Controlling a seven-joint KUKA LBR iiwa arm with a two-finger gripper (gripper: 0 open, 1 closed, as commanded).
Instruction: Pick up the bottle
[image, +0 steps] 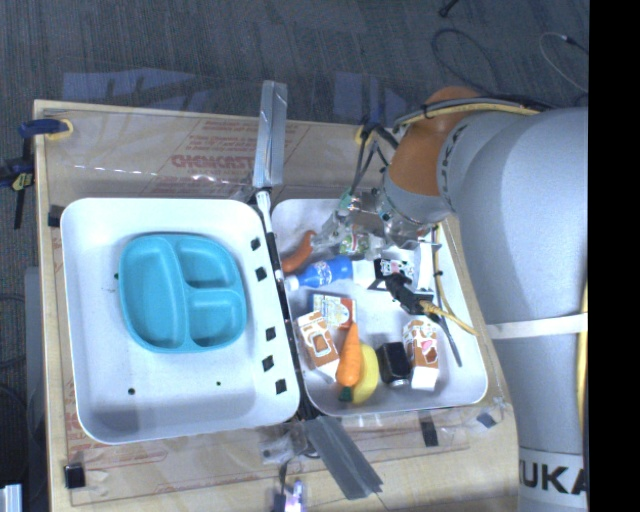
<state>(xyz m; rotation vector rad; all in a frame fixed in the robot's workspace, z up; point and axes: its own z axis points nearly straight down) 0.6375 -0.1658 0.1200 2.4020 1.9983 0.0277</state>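
Note:
The bottle (328, 272), clear with a blue label, lies on its side in the upper left part of the right bin (462, 350). The gripper (362, 232) hangs just above and to the right of the bottle, low over the bin's far end. Cables and the wrist's orange band (425, 160) crowd around it. I see nothing lifted off the bin floor.
The right bin also holds an orange-handled item (298, 252), small cartons (322, 335), a carrot (349, 357), a banana (366, 376), a black object (394, 362) and another carton (424, 352). A blue divided tray (183, 292) lies in the left bin (90, 390).

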